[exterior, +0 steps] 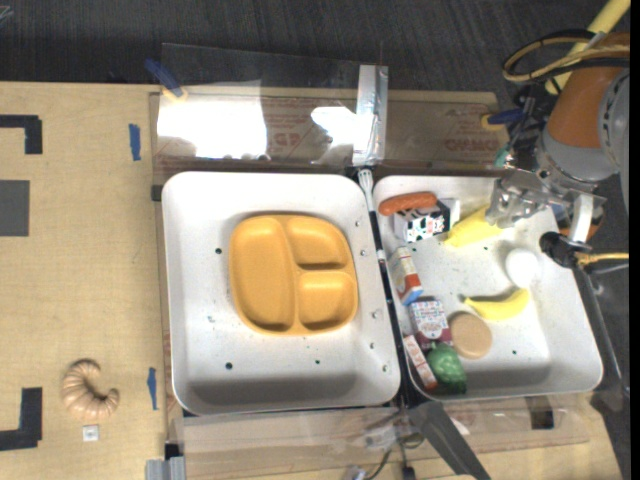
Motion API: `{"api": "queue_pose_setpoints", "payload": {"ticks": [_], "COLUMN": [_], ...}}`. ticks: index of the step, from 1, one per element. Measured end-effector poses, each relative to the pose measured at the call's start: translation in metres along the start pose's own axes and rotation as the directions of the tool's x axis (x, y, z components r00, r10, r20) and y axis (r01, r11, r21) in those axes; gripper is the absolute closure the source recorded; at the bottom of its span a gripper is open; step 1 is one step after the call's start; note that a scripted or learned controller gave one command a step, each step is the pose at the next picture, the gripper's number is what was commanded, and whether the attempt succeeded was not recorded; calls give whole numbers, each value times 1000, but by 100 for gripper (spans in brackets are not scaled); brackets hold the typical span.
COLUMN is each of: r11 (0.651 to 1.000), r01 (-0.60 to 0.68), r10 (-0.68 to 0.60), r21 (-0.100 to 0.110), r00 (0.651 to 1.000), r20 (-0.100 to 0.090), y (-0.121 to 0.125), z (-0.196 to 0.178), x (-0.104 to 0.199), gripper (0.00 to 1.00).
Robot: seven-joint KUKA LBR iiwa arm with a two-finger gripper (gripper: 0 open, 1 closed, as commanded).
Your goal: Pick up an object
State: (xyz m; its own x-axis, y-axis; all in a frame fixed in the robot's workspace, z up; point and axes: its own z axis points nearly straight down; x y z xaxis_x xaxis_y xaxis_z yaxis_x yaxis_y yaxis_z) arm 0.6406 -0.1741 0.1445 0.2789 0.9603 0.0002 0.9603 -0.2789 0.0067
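Two white bins sit side by side: the left bin (190,298) holds one orange divided tray (293,271). In the right bin (560,353), one banana (497,304) lies centre-right, long axis roughly left-right. The gripper (520,206) hovers upper right; its opening I cannot tell.

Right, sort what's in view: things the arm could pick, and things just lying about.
For the job, right bin:
banana
hot dog
white egg
green toy
gripper, above that bin's far side

Lying about:
orange tray, left bin
croissant on the bench
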Motion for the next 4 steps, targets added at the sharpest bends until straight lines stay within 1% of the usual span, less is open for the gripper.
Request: {"api": "queue_pose_setpoints", "payload": {"ticks": [1, 2, 3, 4], "r11": [1000, 997, 996, 989], "r01": [-7, -81, -88, -147], "r10": [7, 81, 88, 147], "r21": [4, -1, 8, 2], "r00": [1000, 997, 996, 989], "r20": [-2, -6, 1, -1], "y": [-81, -70, -71, -99], "z": [56, -45, -40, 56], "x": [39, 125, 120, 44], "gripper": [100, 100, 0, 0]}}
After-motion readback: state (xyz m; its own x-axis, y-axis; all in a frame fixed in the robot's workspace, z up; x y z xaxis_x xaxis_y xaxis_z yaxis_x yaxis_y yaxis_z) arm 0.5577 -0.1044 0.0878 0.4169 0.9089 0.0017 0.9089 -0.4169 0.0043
